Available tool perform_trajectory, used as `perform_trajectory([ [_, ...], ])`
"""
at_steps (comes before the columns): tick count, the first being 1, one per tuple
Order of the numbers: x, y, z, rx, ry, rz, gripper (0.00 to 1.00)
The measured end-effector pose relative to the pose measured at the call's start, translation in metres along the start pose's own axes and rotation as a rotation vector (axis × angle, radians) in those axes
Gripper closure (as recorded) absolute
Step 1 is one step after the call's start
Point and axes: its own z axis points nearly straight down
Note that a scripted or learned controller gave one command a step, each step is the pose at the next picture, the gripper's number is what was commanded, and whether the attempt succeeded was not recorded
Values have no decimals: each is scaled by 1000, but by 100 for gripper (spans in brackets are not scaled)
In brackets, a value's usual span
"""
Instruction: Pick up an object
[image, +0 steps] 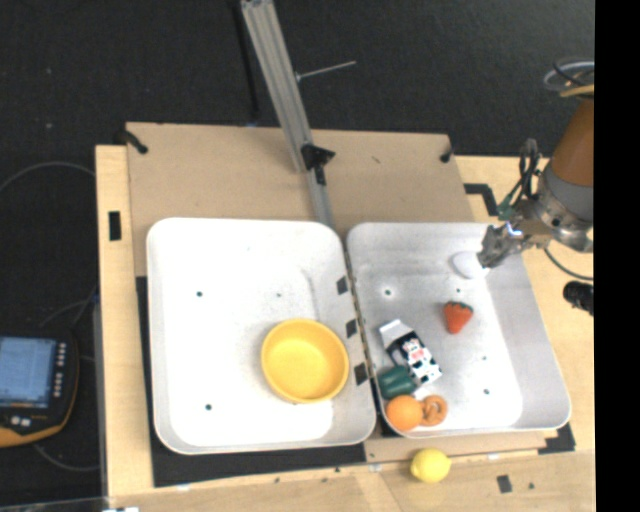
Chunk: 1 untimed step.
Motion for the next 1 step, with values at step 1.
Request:
perform_trajectory([
  [1, 51, 17, -13, 3, 3, -5, 100],
])
